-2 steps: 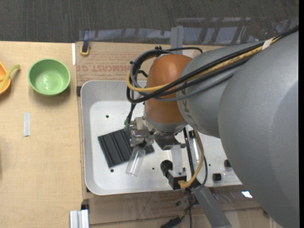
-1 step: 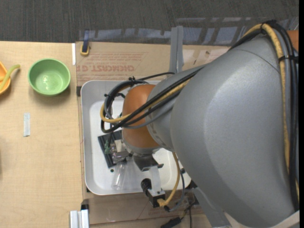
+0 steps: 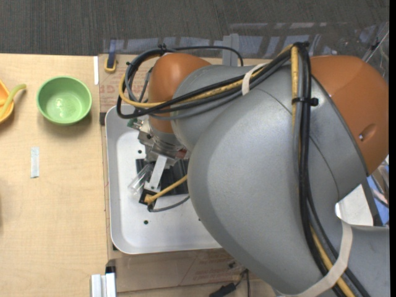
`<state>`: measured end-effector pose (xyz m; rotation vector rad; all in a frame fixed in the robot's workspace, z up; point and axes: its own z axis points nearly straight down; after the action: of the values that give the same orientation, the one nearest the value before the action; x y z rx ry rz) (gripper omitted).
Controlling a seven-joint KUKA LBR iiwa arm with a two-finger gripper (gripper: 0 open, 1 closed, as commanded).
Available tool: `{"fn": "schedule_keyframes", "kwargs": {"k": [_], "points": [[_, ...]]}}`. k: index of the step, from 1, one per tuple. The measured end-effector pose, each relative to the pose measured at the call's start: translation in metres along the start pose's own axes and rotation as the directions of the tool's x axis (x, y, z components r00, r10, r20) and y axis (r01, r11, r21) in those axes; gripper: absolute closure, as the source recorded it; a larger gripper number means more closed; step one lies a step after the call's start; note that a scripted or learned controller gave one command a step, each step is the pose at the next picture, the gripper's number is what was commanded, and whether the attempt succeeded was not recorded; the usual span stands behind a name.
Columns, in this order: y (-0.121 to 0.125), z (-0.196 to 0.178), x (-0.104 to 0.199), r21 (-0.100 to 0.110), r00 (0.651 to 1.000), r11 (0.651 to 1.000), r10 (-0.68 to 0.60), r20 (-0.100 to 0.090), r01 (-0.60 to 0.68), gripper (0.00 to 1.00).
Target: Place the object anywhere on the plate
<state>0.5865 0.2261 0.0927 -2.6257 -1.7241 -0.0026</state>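
The large grey arm with orange bands (image 3: 278,166) is reaching in from the right and covering most of the shallow white bin (image 3: 124,228); black and yellow cables (image 3: 185,98) are looping over its wrist; no brand, label or writing is legible anywhere. The two-finger gripper (image 3: 143,183) is hanging low inside the bin, pointing down and toward the left; whether it is open or closed, and whether it has hold of anything, cannot be told. A dark flat shape (image 3: 162,189) is lying on the bin floor under the gripper; its identity and long axis cannot be made out. On the pale wooden surface (image 3: 55,228) to the left, a round green bowl (image 3: 64,100) is sitting upright, well apart from the bin; an orange dish with a yellow-green utensil (image 3: 7,99) is showing at the left edge; a small grey strip (image 3: 34,163) is lying below the bowl.
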Motion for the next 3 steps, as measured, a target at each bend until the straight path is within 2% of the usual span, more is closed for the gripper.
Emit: {"fn": "schedule_keyframes", "kwargs": {"k": [1, 2, 3], "points": [[0.081, -0.085, -0.015, 0.001, 0.999, 0.999, 0.046, 0.005, -0.046, 1.0], [0.117, -0.2, -0.088, 0.002, 0.998, 0.998, -0.069, 0.005, 0.069, 1.0], [0.029, -0.097, -0.072, 0.005, 0.996, 0.996, -0.089, 0.006, 0.089, 1.0]]}}
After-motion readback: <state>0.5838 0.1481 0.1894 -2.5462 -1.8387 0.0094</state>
